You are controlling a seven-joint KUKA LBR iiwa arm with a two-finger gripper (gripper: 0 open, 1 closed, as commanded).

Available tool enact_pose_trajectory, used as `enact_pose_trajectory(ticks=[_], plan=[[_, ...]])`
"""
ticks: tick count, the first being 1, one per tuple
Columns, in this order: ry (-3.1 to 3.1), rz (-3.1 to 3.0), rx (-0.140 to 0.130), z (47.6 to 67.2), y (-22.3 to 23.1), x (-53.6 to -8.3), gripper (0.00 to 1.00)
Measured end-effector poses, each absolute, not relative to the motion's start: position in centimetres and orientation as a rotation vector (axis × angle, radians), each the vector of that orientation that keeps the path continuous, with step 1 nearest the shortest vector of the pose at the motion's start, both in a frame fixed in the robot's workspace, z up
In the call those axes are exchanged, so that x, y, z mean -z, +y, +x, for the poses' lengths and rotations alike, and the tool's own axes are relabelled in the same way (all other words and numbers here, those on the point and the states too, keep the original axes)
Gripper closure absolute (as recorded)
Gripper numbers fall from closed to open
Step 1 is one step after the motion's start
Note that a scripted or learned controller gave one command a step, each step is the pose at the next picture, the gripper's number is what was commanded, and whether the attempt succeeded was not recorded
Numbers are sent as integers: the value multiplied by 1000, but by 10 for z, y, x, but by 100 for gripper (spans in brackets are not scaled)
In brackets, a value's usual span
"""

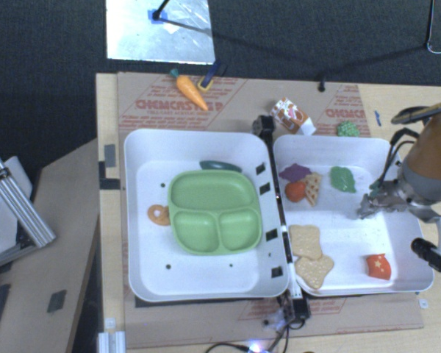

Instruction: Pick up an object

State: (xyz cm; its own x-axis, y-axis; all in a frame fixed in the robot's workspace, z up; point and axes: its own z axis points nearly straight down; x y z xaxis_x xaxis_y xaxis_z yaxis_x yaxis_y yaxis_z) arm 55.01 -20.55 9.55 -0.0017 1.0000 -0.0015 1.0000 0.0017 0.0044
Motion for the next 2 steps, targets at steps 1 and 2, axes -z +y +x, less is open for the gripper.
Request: enact_pose_trajectory(ticks=[1, 2], plan=[[2221, 2213, -4, 547, -205, -158, 100], [2222, 2213, -4, 544, -204, -202, 100]])
